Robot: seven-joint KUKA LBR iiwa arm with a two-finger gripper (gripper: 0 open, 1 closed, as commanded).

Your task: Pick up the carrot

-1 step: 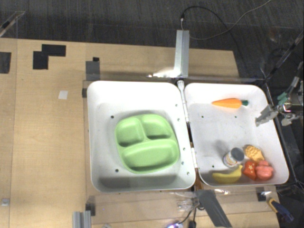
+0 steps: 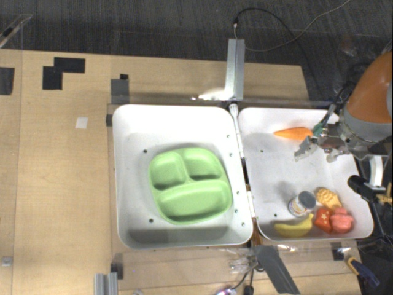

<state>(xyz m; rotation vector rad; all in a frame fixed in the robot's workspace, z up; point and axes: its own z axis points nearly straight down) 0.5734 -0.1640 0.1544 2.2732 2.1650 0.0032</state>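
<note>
From the overhead camera I see the carrot [image 2: 293, 133] lying on the floor of the right bin [image 2: 270, 183], near its far wall. My gripper [image 2: 316, 147] sits just beside the carrot's leafy end, its fingers spread and holding nothing. The arm [image 2: 371, 100] is cut off at the right edge. A green plate [image 2: 190, 184] lies in the left bin [image 2: 132, 165].

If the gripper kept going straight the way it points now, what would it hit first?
Most likely the carrot: the gripper points toward the picture's left in the right bin, and the carrot lies just ahead of it. Height above the bin floor is unclear, so it might pass over.
</note>
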